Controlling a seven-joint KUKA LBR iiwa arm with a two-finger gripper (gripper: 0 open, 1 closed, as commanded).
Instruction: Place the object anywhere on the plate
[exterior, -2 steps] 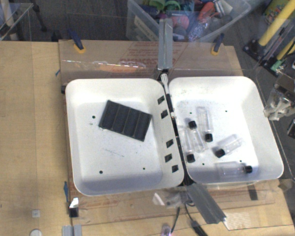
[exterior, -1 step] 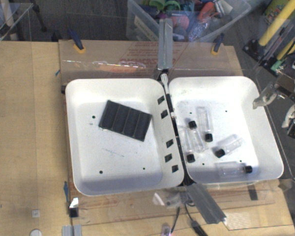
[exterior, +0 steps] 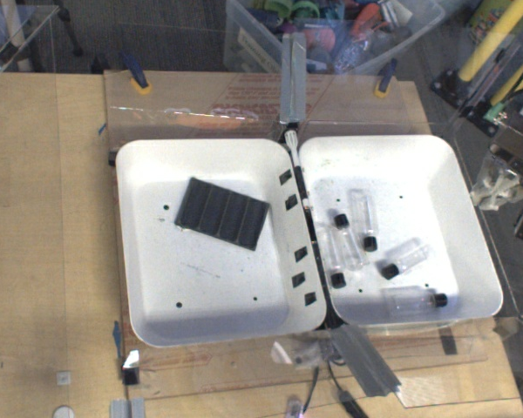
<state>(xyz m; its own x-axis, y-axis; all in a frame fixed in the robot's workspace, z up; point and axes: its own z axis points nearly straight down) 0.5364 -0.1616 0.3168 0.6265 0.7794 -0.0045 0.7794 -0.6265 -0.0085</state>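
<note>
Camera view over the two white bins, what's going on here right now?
Nothing is being handled at this moment. The dark ridged rectangular plate lies flat in the left white bin, tilted at an angle. Several clear plastic vials with black caps lie scattered in the right white bin, apart from each other. None of the vials is on the plate yet, so the placing has not been done.

A pale wooden counter [exterior: 44,233] is filling the left and lower part of the camera view, its grain running in long boards. A sheet of brown cardboard [exterior: 200,94] is lying across it. Behind the counter a clear plastic tub [exterior: 244,16] of mixed coloured toys is sitting against a dark backdrop. Even light is falling from above.
</note>
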